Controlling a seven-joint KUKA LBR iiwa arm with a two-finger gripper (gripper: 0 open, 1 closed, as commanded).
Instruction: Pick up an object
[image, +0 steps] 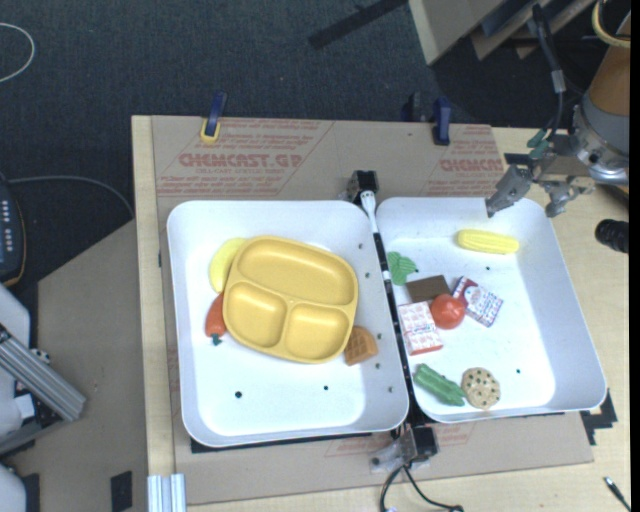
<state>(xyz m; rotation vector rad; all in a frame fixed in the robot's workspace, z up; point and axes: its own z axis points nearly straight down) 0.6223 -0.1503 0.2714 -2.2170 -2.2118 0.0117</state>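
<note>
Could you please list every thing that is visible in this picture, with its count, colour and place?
bins: 2, white, side by side on the bench
divided plate: 1, yellow, middle of left bin
yellow item: 1, partly under the plate's left edge
red-orange item: 1, left of the plate
waffle-like piece: 1, brown, at the plate's lower right
corn cob: 1, yellow, upper part of right bin
green item: 1, right bin, near the divider
brown block: 1, right bin centre
red-white packets: 2, right bin centre
tomato: 1, red, between the packets
green vegetable: 1, lower right bin
cookie: 1, tan, beside it
clamps: 2, bench's far edge
gripper: 1, grey, above the right bin's far edge, jaws open, holding nothing
</note>
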